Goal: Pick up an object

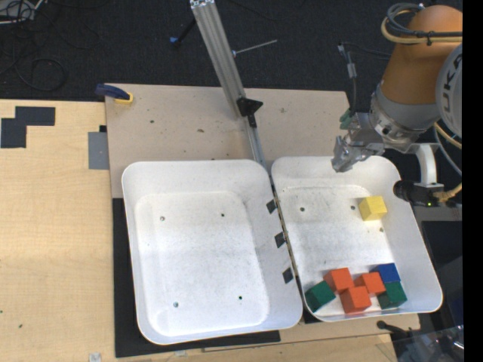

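Note:
My gripper (346, 159) hangs over the far edge of the right bin (332, 173), with nothing seen between its tips. A yellow block (372, 207) lies in that bin, a short way below and to the right of the gripper. At the bin's near end sits a cluster: a green block (320, 296), three orange blocks (339, 278) (355, 299) (372, 282), a blue block (389, 272) and a dark green block (392, 296).
The left bin (151, 179) stands beside the right one, with black clips (278, 239) along the shared edge. A slanted aluminium rail (223, 59) rises behind the bins. A wooden bench surface (45, 225) stretches to the left.

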Robot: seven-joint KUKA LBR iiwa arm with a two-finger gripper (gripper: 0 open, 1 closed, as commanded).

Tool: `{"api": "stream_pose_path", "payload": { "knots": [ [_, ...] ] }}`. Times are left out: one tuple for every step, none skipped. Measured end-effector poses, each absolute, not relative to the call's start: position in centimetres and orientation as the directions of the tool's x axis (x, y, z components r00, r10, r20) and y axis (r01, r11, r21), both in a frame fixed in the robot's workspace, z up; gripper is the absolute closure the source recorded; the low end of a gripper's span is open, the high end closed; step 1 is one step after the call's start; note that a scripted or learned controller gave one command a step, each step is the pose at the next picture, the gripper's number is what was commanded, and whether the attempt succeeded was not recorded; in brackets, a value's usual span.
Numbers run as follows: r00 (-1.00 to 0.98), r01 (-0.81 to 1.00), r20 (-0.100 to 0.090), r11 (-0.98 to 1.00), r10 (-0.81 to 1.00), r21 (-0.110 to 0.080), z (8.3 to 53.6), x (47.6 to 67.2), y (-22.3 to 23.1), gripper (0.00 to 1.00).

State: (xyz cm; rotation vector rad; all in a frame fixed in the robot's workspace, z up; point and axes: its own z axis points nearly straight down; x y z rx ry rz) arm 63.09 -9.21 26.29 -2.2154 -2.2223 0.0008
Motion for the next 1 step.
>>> {"api": "stream_pose_path", "payload": {
  "knots": [
    [-0.003,1.000,0.002,0.003,1.000,-0.006,24.64,61.02,-4.77,1.00]
  ]
}}
